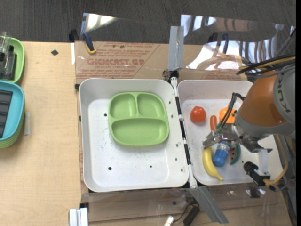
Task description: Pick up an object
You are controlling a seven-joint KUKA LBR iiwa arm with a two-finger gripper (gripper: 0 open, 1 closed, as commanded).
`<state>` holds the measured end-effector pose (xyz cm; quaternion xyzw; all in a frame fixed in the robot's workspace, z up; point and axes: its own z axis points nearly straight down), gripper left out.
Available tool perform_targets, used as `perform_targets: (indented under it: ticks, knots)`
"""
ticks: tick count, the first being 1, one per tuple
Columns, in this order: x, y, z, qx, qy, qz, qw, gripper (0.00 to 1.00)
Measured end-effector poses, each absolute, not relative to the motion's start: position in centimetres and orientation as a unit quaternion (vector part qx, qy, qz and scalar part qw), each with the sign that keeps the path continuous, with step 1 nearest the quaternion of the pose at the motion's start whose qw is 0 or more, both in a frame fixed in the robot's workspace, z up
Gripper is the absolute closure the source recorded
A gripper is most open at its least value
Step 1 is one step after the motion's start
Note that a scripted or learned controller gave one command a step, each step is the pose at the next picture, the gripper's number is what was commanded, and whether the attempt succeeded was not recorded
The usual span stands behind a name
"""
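We see the banana (211, 164) nearest, long axis 11-to-5 | blue bottle (219, 156) just beside it, at 5 o'clock from the gripper (215, 138) — we cannot tell the finger state | tomato (198, 114) farther, at 11 — all in the right bin (197, 178).

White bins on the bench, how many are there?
2. The left bin holds a green divided plate; the right bin holds a tomato, a banana and other toys, with the gripper over it.
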<state>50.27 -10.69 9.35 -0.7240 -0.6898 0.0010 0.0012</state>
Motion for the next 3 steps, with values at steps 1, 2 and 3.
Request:
perform_targets:
  ticks: [1, 2, 3]
  knots:
    - [50.27, -10.69, 9.35, -0.724, -0.690, 0.0010, 0.001, 0.00]
    - [50.27, -10.69, 9.35, -0.724, -0.690, 0.0010, 0.001, 0.00]
    - [50.27, -10.69, 9.34, -0.724, -0.690, 0.0010, 0.001, 0.00]
